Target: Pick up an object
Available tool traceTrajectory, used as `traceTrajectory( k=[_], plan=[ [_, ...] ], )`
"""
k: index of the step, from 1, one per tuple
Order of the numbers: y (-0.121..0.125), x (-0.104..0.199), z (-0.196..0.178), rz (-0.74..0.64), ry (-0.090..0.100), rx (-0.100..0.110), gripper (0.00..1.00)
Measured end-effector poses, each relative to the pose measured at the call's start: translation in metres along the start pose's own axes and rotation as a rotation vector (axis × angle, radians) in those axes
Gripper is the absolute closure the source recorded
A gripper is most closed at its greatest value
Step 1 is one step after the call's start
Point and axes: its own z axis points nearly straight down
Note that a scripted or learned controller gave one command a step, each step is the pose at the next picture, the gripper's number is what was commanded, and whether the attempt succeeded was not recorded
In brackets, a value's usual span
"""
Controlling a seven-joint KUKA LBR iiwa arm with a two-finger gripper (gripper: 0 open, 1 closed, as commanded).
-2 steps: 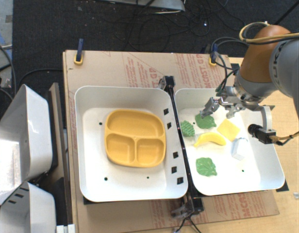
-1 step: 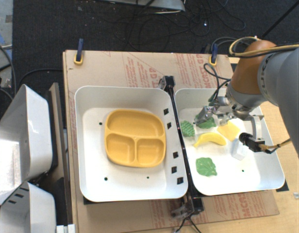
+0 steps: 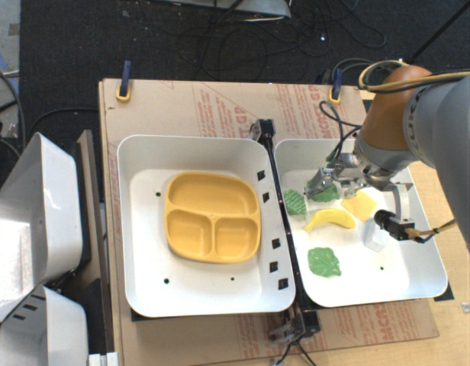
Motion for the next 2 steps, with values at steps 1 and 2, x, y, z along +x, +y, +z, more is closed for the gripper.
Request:
traceTrajectory(
  k=[1,2],
  plan=[
    [0.001,0.000,-0.012,0.000,-0.002,-0.005,1.00],
    [-0.001,0.001,-0.075,-0.003,-0.001,-0.008,1.00]
  ],
)
